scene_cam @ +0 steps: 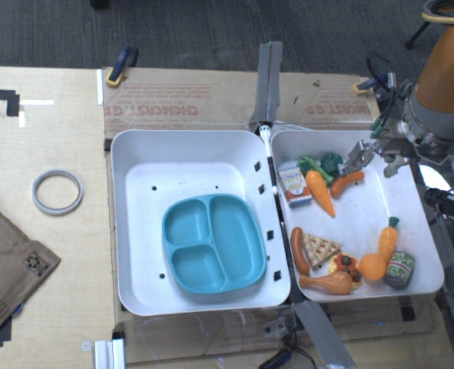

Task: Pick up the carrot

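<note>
Claw (370,154) above right bin (411,229) — grip state impossible to tell. Risk: snagging small pepper (348,181) touching carrot (319,192) — crowded pile, poor clearance.

Carrot (319,191) beside end effector (362,157)

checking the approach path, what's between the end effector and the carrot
In the camera view, a small orange-red chili-like toy lies on the stretch between the end effector and the carrot, beside the carrot's green top.
</note>
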Tool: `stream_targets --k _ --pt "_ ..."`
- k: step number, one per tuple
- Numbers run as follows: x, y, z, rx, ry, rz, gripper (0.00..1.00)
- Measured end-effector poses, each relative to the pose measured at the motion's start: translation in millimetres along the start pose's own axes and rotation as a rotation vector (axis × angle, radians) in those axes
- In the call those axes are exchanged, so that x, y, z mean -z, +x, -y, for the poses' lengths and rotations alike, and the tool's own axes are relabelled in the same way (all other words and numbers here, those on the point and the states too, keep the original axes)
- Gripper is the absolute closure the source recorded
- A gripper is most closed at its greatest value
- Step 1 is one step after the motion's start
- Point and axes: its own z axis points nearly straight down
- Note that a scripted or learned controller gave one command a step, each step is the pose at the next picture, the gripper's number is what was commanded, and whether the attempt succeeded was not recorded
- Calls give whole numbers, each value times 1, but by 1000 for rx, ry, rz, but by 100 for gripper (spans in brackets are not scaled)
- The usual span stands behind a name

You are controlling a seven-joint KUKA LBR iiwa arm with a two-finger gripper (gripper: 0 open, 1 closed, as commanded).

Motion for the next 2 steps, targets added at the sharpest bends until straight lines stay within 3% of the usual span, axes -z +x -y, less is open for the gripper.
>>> stream_targets --k 1,2 --pt "-93 22 -32 50 0 0 0" --pt "-154 16 -54 125 -16 1 0"
